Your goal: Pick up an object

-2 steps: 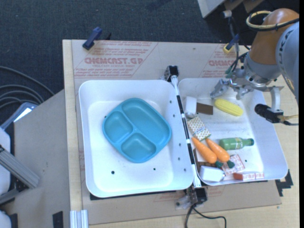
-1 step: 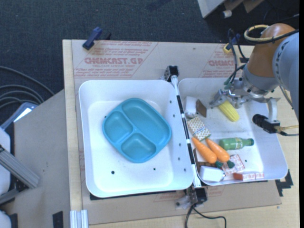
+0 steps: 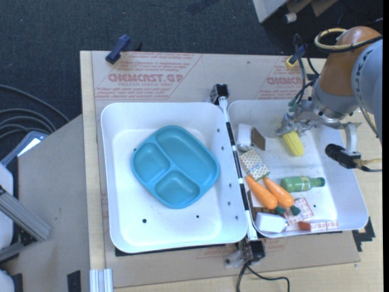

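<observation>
Bench (image 3: 152, 72) is a tan board with red print along the far edge, sitting over dark carpet (image 3: 91, 11). Blue clamp (image 3: 117, 48) at the far-left corner. Black cables (image 3: 24, 111) loop on the floor at left, grey gear at the lower-left edge (too cropped to identify).

Two white bins side by side, joined by a black clip (image 3: 219, 92) at the far end of the seam and another (image 3: 250, 249) at the near end.

Left bin (image 3: 121, 224): one blue tray (image 3: 175, 166) with three compartments, lying flat and skewed, roughly centred.

Right bin (image 3: 346, 193): corn (image 3: 293, 143) near the far side; white block (image 3: 244, 134) and brown piece (image 3: 258, 140) next to each other by the seam; checkered packet (image 3: 253, 162) just below them; two carrots (image 3: 270, 192) side by side, angled; green bottle (image 3: 301, 184) on its side to their right; white piece (image 3: 270, 223) and red-and-white cards (image 3: 313, 219) at the near wall.

Arm (image 3: 343, 66) reaches in from the right, orange band above the wrist. Tool (image 3: 294, 126) is down in the far part of the right bin, directly over the top end of the corn and apparently touching it. Finger spread: can't tell, the wrist blocks it. Corn lies on the bin floor, not visibly gripped.
</observation>
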Available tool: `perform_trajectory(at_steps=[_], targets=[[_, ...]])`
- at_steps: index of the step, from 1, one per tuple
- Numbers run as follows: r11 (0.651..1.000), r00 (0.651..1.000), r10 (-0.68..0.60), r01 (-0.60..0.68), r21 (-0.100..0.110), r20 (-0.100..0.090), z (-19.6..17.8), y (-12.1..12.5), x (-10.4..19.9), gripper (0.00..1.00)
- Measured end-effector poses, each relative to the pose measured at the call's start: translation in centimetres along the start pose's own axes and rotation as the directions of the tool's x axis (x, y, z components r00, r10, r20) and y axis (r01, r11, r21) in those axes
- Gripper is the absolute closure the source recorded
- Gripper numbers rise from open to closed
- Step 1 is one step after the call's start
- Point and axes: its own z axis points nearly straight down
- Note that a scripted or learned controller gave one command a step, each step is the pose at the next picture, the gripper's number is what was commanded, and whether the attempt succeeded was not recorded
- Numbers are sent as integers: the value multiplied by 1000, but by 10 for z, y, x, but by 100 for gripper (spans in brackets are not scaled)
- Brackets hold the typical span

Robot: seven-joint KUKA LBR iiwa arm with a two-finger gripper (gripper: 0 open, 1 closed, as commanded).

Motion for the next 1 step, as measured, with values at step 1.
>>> perform_trajectory(at_steps=[1], targets=[[1000, 1000, -1, 1, 0, -1, -61, 21, 65, 100]])
